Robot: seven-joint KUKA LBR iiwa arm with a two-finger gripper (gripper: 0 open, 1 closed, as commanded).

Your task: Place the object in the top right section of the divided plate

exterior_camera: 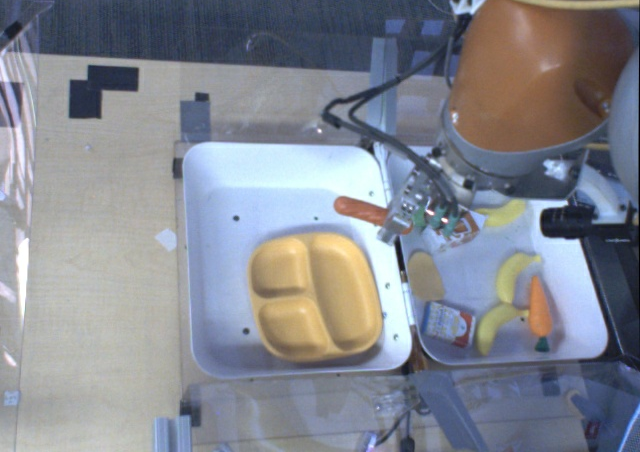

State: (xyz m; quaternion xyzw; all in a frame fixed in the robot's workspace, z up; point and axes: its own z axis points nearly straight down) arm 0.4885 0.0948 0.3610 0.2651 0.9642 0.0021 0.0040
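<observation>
A pale wooden bench (pixel 100 270) bore two glossy white bins. The gripper (pixel 392 223) pinched a smooth orange-red sausage (pixel 358 208) above the left bin (pixel 215 240), just beyond the rounded yellow three-part plate (pixel 315 295). The right bin (pixel 590 335) held bananas (pixel 510 295) and a carrot (pixel 540 310).

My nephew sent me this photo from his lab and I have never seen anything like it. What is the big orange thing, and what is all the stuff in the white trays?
The orange and grey shape is a robot arm, seen from a single camera fixed above the bench and looking down at a slant. At its end is a claw. A reddish sausage-like toy lies at the claw's tip; whether it is gripped is unclear. The left white bin holds a yellow divided plate with three sections. The right white bin holds toy food: bananas, a carrot, a small red carton and a tan oval piece.
</observation>
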